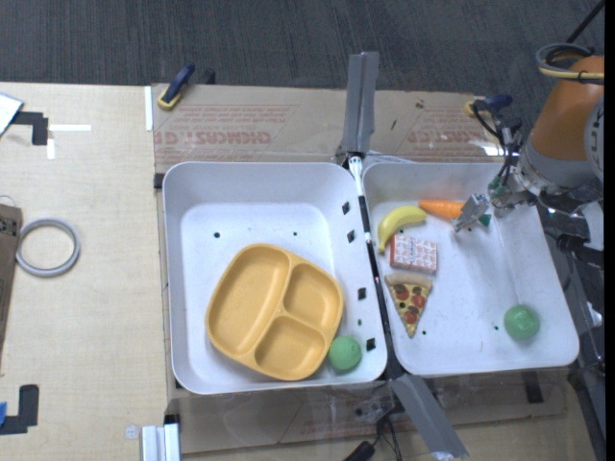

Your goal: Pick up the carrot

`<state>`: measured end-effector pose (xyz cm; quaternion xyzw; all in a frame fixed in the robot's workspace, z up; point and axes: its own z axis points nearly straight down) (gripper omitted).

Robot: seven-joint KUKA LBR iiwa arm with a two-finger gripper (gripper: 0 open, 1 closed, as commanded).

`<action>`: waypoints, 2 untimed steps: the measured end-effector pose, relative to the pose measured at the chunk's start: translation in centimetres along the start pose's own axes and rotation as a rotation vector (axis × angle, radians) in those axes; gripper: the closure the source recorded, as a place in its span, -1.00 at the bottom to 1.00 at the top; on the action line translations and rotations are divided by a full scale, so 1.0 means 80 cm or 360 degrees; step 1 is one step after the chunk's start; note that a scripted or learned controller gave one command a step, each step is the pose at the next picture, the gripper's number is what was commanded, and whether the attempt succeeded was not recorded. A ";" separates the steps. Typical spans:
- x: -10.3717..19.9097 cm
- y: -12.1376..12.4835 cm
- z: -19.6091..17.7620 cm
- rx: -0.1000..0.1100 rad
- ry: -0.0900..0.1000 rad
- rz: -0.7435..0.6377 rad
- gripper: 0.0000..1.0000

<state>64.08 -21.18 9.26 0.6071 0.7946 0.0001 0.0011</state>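
Tool [472, 215] hangs low in the right bin [548, 353], at about one o'clock of that bin's floor, just beside the right end of the carrot [442, 209]; whether its two prongs stand apart or together I cannot tell, as they are too small and blurred. Nothing orange sits between them, so I judge the step in hand to be the approach, with the grasp not yet made. From the carrot, a banana [400, 225] curves at eight o'clock, nearly touching it. At six o'clock of the banana lie a small box [414, 254] and then a pizza slice [409, 303]. Next the tool likely needs to shift toward nine o'clock, straddle the carrot's middle and avoid the banana.
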 end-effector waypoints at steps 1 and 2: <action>-0.001 -0.002 -0.011 0.0008 0.0001 0.0002 1.00; 0.031 -0.032 -0.158 0.0005 -0.0001 0.0867 1.00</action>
